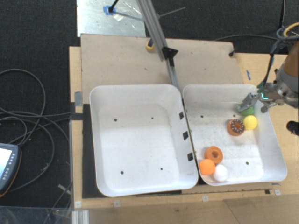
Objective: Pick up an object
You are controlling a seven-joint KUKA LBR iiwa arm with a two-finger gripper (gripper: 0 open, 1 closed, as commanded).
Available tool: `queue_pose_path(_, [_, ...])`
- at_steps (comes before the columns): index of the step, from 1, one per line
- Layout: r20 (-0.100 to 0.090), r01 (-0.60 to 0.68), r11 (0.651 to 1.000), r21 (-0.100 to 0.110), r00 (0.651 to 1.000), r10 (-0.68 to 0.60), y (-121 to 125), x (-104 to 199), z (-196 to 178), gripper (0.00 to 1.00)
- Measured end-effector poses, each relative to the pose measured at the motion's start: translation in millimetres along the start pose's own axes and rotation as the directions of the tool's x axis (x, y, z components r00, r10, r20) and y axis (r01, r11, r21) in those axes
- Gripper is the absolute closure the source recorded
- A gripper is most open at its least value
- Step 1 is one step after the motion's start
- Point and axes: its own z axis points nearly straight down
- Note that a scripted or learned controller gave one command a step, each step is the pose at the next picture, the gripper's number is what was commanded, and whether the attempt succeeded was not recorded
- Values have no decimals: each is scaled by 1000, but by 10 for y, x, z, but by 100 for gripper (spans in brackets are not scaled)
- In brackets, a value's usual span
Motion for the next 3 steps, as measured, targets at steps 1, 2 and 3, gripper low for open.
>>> queue_pose_path(1, [2, 2, 1000, -3, 1000, -2, 8, 1, -19, 0])
queue_pose_path(2, [0, 1, 1000, 0, 1000, -1, 21, 72, 423, 0])
queue_pose_path(3, [-13, 5, 1000, -3, 1000, -5, 39, 167, 1016, 0])
